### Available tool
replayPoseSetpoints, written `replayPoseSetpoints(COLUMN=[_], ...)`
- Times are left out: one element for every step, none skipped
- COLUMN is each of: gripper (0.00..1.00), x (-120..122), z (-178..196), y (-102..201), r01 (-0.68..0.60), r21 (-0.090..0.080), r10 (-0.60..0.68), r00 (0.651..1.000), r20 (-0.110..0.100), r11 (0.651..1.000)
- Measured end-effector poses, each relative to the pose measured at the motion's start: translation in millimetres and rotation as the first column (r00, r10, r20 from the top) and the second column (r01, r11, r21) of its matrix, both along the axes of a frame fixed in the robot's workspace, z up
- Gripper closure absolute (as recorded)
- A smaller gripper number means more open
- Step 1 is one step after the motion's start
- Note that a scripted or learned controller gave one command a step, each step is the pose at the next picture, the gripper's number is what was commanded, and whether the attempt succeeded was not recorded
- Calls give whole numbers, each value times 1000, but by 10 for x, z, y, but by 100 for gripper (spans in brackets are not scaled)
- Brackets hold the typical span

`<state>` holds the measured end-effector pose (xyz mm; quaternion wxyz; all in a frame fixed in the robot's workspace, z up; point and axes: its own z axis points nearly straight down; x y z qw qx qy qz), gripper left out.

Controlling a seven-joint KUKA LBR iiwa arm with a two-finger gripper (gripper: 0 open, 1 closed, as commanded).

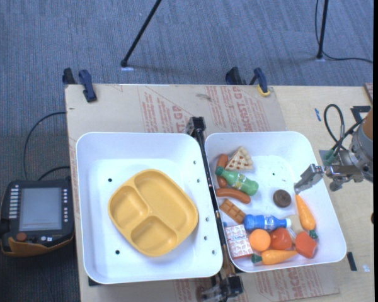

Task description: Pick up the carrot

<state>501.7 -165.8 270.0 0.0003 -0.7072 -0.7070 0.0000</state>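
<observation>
The arm comes in from the right and its gripper [312, 176] hangs over the right-hand bin [283, 137], close to that bin's right wall. One finger sticks out leftward and down over the white floor; from this angle I cannot tell whether the jaws are parted or closed, though nothing is visibly between them.

The carrot [305, 212] lies inside that same bin, along the right wall and just below the gripper, its thick end up and its tip pointing toward the bin's near edge. A second carrot-like piece [276, 256] lies flat along the bin's near wall, beside an orange ball [259, 240] and a red vegetable [281, 238]. A brown disc [281, 198] sits just left of the gripper, toward the middle of the bin.

I'd judge this as the approach step: the tool is above and slightly behind the upright carrot, not yet on it. The next move calls for a short shift toward the bin's near edge, then a descent with the fingers straddling the carrot's width. The bin wall on one side and the red piece [306, 244] at the carrot's tip leave little room, so alignment matters.
</observation>
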Motion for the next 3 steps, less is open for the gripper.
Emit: replayPoseSetpoints(gripper=[0,0,100], x=[-79,4,14], z=[-644,-1809,-1702], y=[-388,-377,-390], r01=[6,102,109], r21=[1,1,2], r10=[-6,-102,-109], r00=[1000,995,994], r20=[-3,-4,0], r11=[1000,995,994])
